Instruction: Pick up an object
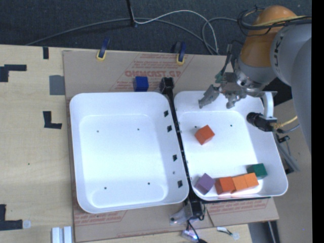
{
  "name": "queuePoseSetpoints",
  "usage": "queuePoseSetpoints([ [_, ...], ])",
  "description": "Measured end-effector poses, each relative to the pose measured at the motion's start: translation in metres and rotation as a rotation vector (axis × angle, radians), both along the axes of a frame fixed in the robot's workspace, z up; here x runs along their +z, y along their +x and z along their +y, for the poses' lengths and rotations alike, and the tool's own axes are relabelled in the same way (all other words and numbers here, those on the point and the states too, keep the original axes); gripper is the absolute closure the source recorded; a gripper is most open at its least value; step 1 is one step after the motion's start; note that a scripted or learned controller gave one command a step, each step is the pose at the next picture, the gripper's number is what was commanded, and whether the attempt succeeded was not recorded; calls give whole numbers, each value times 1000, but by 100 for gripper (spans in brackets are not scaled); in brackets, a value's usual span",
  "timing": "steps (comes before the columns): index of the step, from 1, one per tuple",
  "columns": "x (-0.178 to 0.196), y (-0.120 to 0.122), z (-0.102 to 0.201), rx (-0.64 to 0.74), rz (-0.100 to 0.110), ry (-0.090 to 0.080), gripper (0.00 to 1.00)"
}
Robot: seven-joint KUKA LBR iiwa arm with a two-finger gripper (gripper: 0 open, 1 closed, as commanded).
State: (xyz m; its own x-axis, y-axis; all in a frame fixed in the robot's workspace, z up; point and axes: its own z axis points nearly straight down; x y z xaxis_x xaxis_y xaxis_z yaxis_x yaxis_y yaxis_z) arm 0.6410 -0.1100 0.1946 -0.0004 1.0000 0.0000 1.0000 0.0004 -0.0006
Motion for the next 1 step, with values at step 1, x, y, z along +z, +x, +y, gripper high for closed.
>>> queuePoseSetpoints([
  [1, -112, 29, 9, 1, 8, 1, 0],
])
